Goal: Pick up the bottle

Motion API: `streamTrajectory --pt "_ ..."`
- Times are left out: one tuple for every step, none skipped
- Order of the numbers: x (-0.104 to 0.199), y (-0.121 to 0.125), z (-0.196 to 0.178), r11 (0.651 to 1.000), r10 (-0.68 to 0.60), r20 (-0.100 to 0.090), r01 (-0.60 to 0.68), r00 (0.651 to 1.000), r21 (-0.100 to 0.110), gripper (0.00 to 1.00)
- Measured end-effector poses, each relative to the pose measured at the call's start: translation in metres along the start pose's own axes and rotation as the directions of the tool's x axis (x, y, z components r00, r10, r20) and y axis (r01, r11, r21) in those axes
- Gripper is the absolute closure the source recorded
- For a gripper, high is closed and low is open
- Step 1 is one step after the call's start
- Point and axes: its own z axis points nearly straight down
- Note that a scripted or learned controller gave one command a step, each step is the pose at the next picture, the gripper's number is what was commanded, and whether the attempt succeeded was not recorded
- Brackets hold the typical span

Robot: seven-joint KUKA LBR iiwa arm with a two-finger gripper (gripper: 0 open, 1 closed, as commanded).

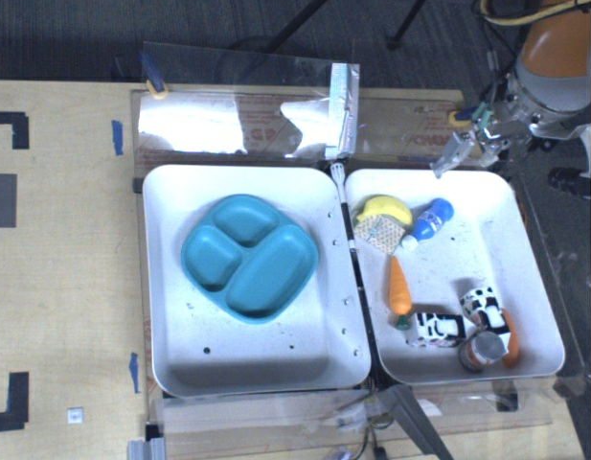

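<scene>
Bottle (430,220), blue with a white cap, lying tilted in the right bin (534,257) near its far wall, just beside a yellow toy (388,209), with gripper (465,149) poised above the bin's far rim, apart from it, jaws' spread impossible to tell.

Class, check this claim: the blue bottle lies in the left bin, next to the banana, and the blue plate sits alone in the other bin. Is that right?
Not quite: the bins are swapped. The camera view shows the bottle in the right bin, next to the banana. The plate sits alone in the left bin.
</scene>
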Motion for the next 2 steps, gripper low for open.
streamTrajectory --pt "0.0 0.0 0.0 1.0 0.0 0.0 0.0 1.0 0.001 0.0" --pt "-0.023 -0.007 0.128 0.977 -0.212 -0.002 0.212 0.977 0.001 0.0"
